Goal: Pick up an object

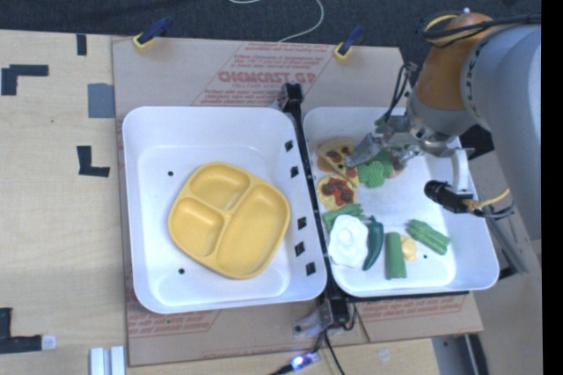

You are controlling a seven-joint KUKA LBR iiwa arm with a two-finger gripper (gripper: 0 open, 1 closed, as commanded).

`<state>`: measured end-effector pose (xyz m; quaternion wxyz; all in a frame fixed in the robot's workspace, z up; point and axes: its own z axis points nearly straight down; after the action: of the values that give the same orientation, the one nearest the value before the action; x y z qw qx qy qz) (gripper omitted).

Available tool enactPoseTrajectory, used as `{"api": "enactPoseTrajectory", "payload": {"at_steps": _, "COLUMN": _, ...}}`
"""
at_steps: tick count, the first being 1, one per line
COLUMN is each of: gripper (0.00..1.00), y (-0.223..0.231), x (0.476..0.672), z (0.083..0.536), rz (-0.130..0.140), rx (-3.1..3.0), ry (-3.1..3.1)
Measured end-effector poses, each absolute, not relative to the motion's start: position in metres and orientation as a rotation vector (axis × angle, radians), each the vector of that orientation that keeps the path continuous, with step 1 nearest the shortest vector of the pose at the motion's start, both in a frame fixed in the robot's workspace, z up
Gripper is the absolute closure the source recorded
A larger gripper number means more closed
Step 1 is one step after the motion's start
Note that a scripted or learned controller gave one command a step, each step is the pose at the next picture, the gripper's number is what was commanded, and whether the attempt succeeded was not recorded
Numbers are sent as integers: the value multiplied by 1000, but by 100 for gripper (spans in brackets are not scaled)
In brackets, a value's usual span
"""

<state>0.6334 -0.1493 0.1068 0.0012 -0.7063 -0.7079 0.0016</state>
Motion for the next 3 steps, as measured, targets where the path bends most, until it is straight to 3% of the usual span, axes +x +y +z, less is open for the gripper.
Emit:
{"api": "enactPoseTrajectory", "payload": {"at_steps": 1, "gripper": 0, "y": -149, "x": 636, "z": 89, "rz": -1, "rx": -2221, "ry": -2229}}
{"api": "enactPoseTrajectory", "payload": {"at_steps": 2, "gripper": 100, "y": -149, "x": 641, "z": 108, "rz": -15, "rx": -2228, "ry": -2238}}
{"api": "enactPoseTrajectory", "payload": {"at_steps": 3, "gripper": 100, "y": -147, "x": 638, "z": 151, "rz": -2, "rx": -2221, "ry": -2224}}
